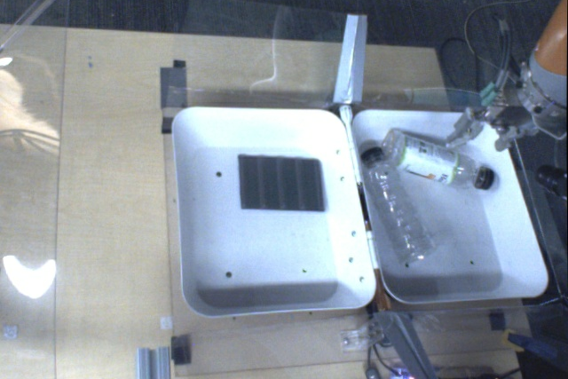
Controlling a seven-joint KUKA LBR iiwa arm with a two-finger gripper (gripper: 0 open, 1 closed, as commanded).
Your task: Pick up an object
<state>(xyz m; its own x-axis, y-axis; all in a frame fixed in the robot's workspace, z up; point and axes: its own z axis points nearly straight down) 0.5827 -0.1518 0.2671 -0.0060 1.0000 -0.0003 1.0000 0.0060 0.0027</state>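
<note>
Nearest the camera, in the right-hand shallow white bin point(519, 266), lies a clear, crumpled plastic bottle point(397, 210) with a black cap point(373, 155). Its long axis runs from the cap, close to the bin's left wall, down toward the front of the bin. Just behind it, and touching or overlapping it near the cap end, lies a second clear plastic bottle with a white-and-green label point(432, 162) and a dark cap at its right end. This one lies on its side, its long axis running left to right and tilting slightly toward the front on the right.

The left-hand white bin point(191, 217) holds only a dark ribbed rectangular panel point(280, 183) on its floor, well apart from the arm.

Farther back and to the right, the metal two-finger gripper point(487, 122) hangs over the rear right corner of the right bin, below the grey wrist and orange band. Its fingers stand spread, with nothing between them. The labelled bottle lies just beside it, to the left and a little toward the front; its dark-capped end is the nearest part. In my judgement this is the likelier target: the gripper needs a short move leftward and down, with the fingers set across the bottle's long axis, to straddle the labelled body. The smooth round plastic may roll or slip aside on contact.
</note>
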